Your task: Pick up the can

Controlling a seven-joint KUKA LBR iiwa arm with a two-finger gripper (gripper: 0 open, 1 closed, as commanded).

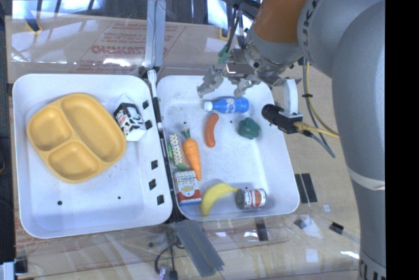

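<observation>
Can not yet picked — the gripper is far from it.

The can lies on its side in the near right corner of the right bin, just beside the banana; its long axis runs left to right, the red end pointing right. The gripper hovers at the far side above the blue bottle, its fingers spread, grasping nothing — the whole pick is left.
</observation>
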